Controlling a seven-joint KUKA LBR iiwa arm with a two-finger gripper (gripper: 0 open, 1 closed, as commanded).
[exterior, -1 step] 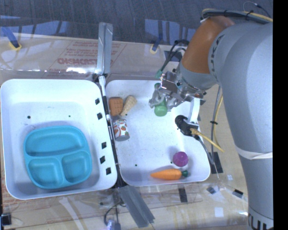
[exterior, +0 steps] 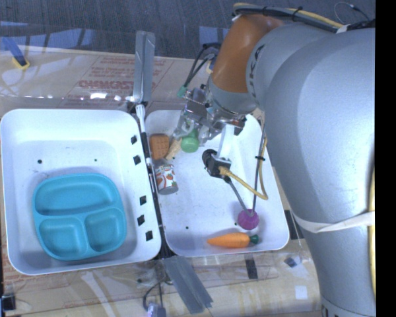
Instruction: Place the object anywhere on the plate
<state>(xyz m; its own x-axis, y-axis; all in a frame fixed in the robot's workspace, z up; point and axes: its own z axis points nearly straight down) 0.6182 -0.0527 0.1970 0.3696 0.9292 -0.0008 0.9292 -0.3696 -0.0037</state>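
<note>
A small green object (exterior: pixel 189 143) is seen at the claw (exterior: pixel 193 132) in the right bin (exterior: pixel 204 243); too round for any axis. Claw's grip cannot be told. A blue plate (exterior: pixel 79 215) lies in the left bin (exterior: pixel 20 150).

The setting is a robotics laboratory or test cell, not a home or a shop. A large grey industrial arm (exterior: pixel 317 144) with an orange band (exterior: pixel 241 48) and exposed cabling works over a bench (exterior: pixel 66 78). The bench carries two shallow white bins (exterior: pixel 13 177) mounted side by side and divided by a clamped metal strip (exterior: pixel 144 65). The bench surface appears to be cardboard under a clear sheet held by tape, though glare makes this uncertain. The bin contents are test props: a blue sectioned plate (exterior: pixel 79 216), a toy carrot (exterior: pixel 231 240) and a small can (exterior: pixel 165 178).
</note>
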